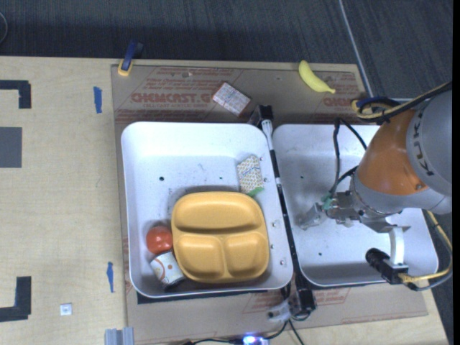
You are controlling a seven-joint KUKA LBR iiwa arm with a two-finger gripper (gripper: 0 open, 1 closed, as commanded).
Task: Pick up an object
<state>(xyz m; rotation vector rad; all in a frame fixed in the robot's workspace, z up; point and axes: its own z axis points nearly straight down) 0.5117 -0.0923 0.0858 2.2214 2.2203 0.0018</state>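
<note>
I see the likely pick objects in the left bin (136,192): a yellow divided tray (219,234) fills its lower middle, with a red ball (159,238) touching the tray at its 9 o'clock and a small orange-and-white can (167,267) just beside it at 8 o'clock. A patterned packet (249,173) leans near the bin wall at the tray's 1 o'clock. My claw (310,218) sits low over the floor of the right bin (302,146), toward that bin's 9 o'clock side; I cannot tell whether it is open or closed, and I see nothing in it. On the worktop (50,214) beyond the bins, a banana (315,77) lies at 12 o'clock of the right bin, and a small printed box (231,98) at 12 o'clock of the left one.
</note>
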